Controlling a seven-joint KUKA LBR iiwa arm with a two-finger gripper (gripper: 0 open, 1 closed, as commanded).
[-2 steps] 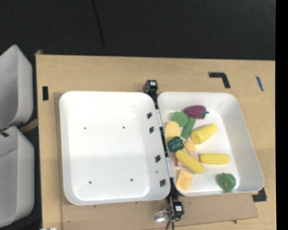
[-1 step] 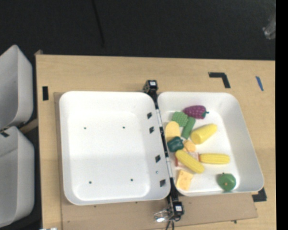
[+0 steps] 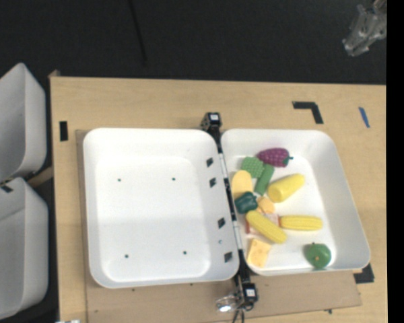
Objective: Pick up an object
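Several toy foods lie in the right bin (image 3: pixel 326 163), crowded toward its left side. Among them are purple grapes (image 3: pixel 273 157), a yellow pepper (image 3: pixel 285 188), an ear of corn (image 3: pixel 300 223), a yellow banana (image 3: pixel 266 227), a dark green pepper (image 3: pixel 245 202), a cheese wedge (image 3: pixel 258 253) and a green apple (image 3: pixel 317 255). My gripper (image 3: pixel 365 27) hangs at the top right, high over the dark floor beyond the bench. It is far from both bins and blurred.
The left bin (image 3: pixel 148 207) sits beside the right one, and their rims meet at a row of clips (image 3: pixel 222 200). White shapes (image 3: pixel 10 180) stand off the bench's left edge. Black corner marks (image 3: pixel 310 110) show on the wooden bench top.
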